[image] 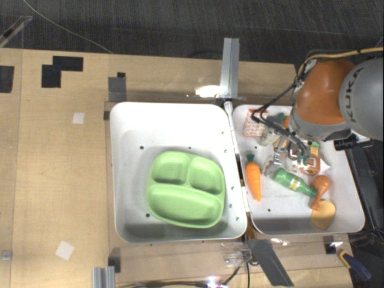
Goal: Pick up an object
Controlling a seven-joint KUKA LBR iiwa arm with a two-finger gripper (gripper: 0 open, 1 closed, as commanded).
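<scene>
You've got the gripper [282, 156] low in the right bin [345, 224], w/ the green bottle [293, 182] just below it and a toy carrot [254, 180] beside. Can't tell its grip state. Left bin [126, 161] has a green divided tray [186, 188]. Labels too blurred to read.

glossy green plastic tray [186, 189], wooden bench [54, 179]
</scene>
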